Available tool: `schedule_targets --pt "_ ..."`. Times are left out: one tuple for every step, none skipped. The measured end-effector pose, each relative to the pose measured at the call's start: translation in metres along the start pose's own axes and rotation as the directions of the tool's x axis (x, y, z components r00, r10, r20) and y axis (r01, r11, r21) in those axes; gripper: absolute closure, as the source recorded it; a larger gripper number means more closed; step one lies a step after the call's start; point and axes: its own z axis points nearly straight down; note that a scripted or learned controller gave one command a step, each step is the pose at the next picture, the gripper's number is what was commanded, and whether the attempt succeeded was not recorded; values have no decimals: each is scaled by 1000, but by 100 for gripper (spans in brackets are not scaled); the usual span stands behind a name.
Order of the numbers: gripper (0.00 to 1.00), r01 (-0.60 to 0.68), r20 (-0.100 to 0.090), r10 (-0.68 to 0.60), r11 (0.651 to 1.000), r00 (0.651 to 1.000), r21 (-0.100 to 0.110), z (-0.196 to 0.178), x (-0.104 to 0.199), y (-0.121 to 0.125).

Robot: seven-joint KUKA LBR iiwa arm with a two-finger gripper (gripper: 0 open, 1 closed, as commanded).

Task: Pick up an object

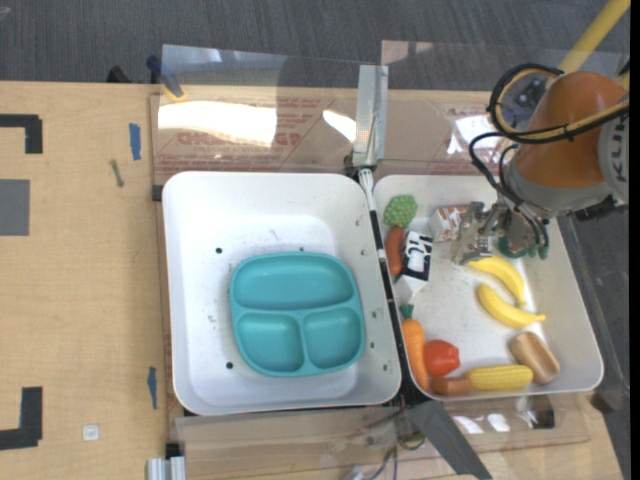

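Lying in the right bin [585, 353], just below the gripper [497, 236], the upper banana [500, 272] looks the likeliest target: a short, curved yellow piece, glossy like plastic, with a second banana [510, 309] close beneath it, and whether the two touch cannot be told. The gripper hangs low over the bin at the banana's upper end, and whether its jaws are spread or pressed together cannot be told, since the metal parts blur into a crumpled wrapper-like item [452, 220] just to their left. Nothing can be seen pinched there. The main risk, by this reading, is a miss or a glancing grip: the banana's smooth curved skin could slide out sideways if the jaws close off its middle, and its neighbour could be nudged or dragged along. The wrapper might also be caught instead. Farther out in the same bin lie a black-and-white card [418, 256], a green leafy toy [401, 210], a carrot [415, 346], a red tomato-like piece [441, 355], a corn cob [500, 377] and a hot-dog bun [534, 356]. The left bin [190, 268] holds a teal divided tray [296, 312], and both bins sit on the counter [70, 268].
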Motion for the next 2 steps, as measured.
schedule_targets --pt "100 235 -12 -235 972 972 0 11 102 -15" --pt "100 134 -8 -134 991 991 -3 -89 107 86"
